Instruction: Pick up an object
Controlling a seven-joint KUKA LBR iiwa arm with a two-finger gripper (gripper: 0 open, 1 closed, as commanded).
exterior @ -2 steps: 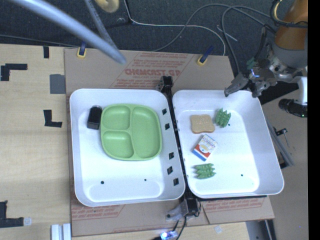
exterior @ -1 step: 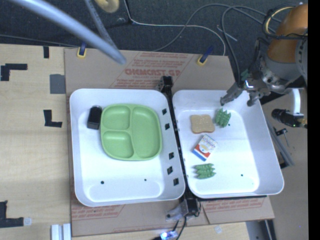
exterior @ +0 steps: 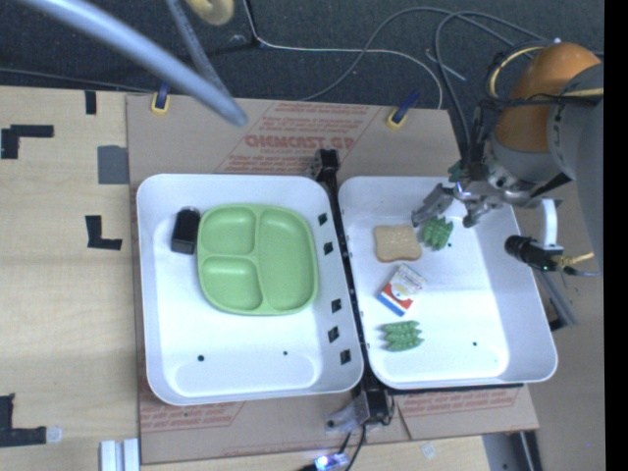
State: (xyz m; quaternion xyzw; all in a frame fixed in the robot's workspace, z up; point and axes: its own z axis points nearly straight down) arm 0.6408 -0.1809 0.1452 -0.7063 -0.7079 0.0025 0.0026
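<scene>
I see the end effector spread open over a half-hidden green piece; both bins sit on the cardboard-covered counter.

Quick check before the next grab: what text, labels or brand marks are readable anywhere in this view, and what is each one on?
"CHEMCAST GP": red print on the brown cardboard sheet behind the bins, blurred, so the reading is uncertain.
Further red lines around it: too blurred to read.
Small red, white and blue carton in the right bin: markings too small to read.
</scene>
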